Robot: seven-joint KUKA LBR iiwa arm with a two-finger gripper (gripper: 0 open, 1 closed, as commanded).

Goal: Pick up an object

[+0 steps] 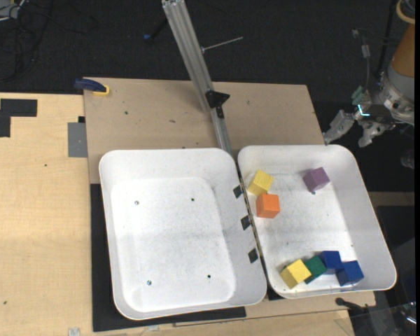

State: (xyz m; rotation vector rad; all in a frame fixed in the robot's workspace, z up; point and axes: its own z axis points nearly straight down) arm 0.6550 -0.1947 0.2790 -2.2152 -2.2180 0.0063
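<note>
Your worktop [161,114] is pale wood against a dark floor, with a slanted metal rail [194,61] behind two white bins. The left bin [169,236] sits beside the right bin [315,222], which holds a purple cube [316,179], a yellow cube [261,182] touching an orange cube [267,206], and a yellow-green-blue cluster [322,268] near its front edge. The jaws [353,126] hang spread beyond the right bin's far corner, grasping nothing.

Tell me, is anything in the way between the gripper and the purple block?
Nothing visible is. The gripper hangs above the right bin's far right corner, and the purple block sits alone on bare bin floor near it. The yellow block and orange block lie farther left, beyond it.
</note>
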